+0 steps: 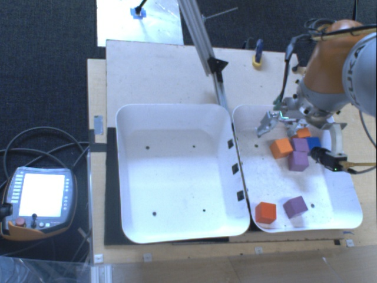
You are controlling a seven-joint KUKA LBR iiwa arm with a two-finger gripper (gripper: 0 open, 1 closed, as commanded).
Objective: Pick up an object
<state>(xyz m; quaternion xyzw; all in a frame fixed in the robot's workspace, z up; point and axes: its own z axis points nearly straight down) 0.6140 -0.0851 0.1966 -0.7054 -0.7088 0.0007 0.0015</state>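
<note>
metal end effector (pixel 268 124) above the right bin (pixel 330 220), fingers apart, nothing between

- The pale tabletop (pixel 165 69) carries two shallow white bins side by side.
- The left bin (pixel 126 158) touches the right bin (pixel 347 208).
- A yellow clamp (pixel 257 61) sits at the tabletop's far edge.

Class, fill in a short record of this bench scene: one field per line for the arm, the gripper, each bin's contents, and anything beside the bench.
arm: KUKA arm, grey and orange, reaching in from the right
gripper: gripper over the right bin's far end, nothing seen between its fingers
left bin: no blocks seen
right bin: far cluster of orange block, purple block, blue block; near pair of orange-red block and purple block
beside bench: teach pendant, left
</note>
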